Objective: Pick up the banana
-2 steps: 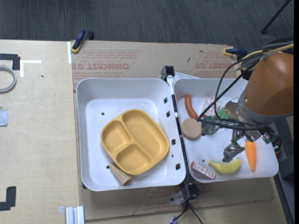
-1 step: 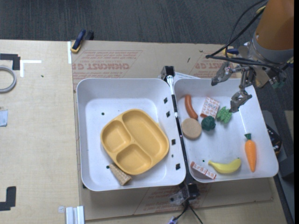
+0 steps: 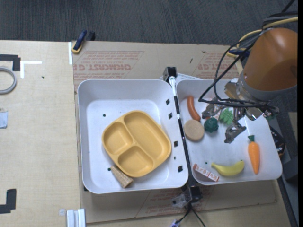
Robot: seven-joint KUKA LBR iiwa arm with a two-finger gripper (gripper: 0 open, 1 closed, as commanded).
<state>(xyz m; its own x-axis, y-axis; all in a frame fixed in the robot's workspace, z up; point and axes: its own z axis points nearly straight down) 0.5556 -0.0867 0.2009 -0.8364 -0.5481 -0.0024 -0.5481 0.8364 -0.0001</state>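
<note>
1. Dark carpet is seen beyond the bench (image 3: pixel 38 126), on which two bins are carried.
2. The banana (image 3: pixel 228 168) is located in the right bin (image 3: pixel 265 174), near its front wall, left of the carrot (image 3: pixel 254 157).
3. The gripper (image 3: pixel 234 126) is positioned above the banana, unloaded; whether its fingers are spread cannot be told.

A yellow divided plate (image 3: pixel 137 143) fills the left bin (image 3: pixel 90 126) — a brown wedge (image 3: pixel 121 176) at its lower edge. In the right bin (image 3: pixel 267 171) — a sausage (image 3: pixel 192 109), a round cracker (image 3: pixel 193 130), broccoli (image 3: pixel 210 125) and a carrot (image 3: pixel 254 156) at right.
</note>
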